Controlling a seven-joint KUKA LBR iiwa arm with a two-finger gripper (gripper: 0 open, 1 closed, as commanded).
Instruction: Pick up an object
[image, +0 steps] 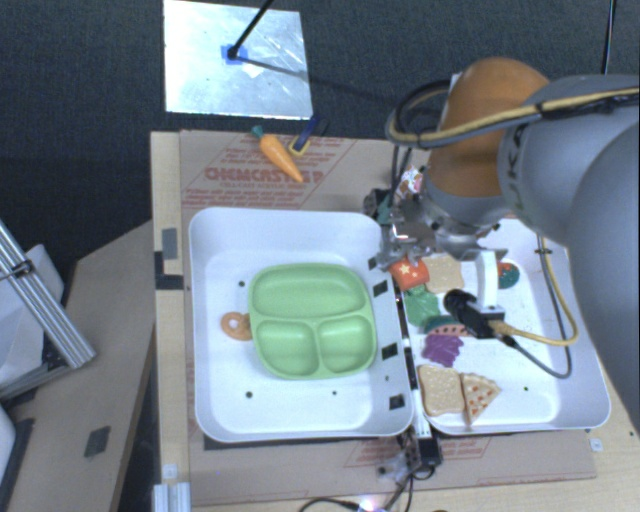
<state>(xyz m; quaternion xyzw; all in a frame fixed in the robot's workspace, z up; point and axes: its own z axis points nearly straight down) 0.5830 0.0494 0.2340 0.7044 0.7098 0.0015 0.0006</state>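
The left bin (215, 300) holds a green divided tray (310, 318) at its centre, with a small pretzel (236, 325) at the tray's nine o'clock. The right bin (570, 385) holds toy food: a tomato (408, 271), purple grapes (442, 347) and a pizza slice (477, 394) at six o'clock. The gripper (415, 232) hangs at the tomato's twelve o'clock; its grasp can't be judged.

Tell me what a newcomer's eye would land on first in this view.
First, the green divided tray, which sits in the middle of the left white bin with a small pretzel beside it. Next, the big grey arm with its orange band, which looms over the right white bin, above a jumble of toy food such as a purple grape bunch and a pizza slice. A toy carrot lies on the cardboard behind the bins.
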